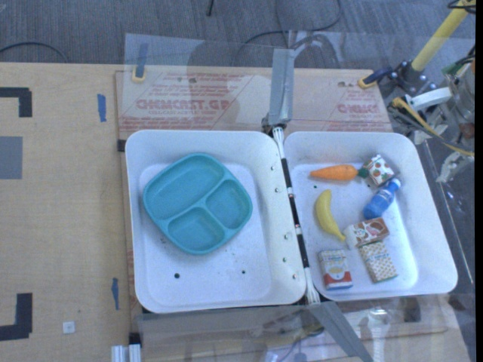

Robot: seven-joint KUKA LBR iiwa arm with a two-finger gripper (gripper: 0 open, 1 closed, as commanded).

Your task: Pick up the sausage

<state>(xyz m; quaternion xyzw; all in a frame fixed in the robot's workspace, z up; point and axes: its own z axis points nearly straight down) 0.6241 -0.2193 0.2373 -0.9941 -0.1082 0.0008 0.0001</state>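
Found two white bins side by side, the left bin (134, 225) bearing a teal divided plate (198, 202) tilted toward 10 o'clock. Found the right bin (440, 236) crowded: a carrot (333, 173) at 11 o'clock, a small patterned box (379, 170) just beside its green end at 1 o'clock, a blue bottle (381, 200) just below that, a banana (326, 214) at 9 o'clock, a brown-and-white carton (367, 232) near its lower tip, a red-based carton (335, 268) at 7 o'clock and a checked carton (378, 262) at 5 o'clock.
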